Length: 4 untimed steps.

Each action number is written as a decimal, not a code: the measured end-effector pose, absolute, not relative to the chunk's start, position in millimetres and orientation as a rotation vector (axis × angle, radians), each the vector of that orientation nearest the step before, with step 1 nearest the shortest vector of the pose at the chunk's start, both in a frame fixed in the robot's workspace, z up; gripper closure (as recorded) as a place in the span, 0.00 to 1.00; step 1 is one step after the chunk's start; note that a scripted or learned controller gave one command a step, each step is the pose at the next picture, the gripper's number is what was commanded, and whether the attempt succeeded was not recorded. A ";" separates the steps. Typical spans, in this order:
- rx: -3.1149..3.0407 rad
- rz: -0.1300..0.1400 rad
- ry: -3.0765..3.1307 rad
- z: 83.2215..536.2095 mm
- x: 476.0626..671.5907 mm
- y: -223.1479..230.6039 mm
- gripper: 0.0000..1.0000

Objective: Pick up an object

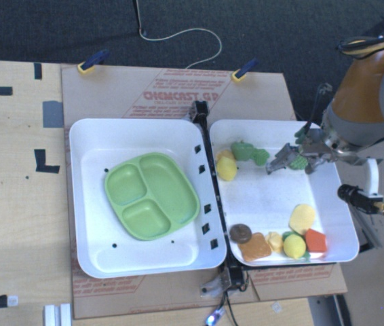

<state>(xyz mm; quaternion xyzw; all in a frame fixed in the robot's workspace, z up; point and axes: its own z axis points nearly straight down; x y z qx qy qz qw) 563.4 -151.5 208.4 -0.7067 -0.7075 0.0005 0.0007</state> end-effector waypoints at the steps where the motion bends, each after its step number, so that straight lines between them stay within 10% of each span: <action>1: -2.214 0.008 -2.217 78.8 488.0 -100.4 0.00; 2: -2.220 -0.009 -2.234 85.5 622.3 -97.3 0.00; 3: -2.218 0.002 -2.224 94.5 617.2 -98.7 1.00; 4: -2.211 -0.008 -2.233 189.8 589.6 6.2 1.00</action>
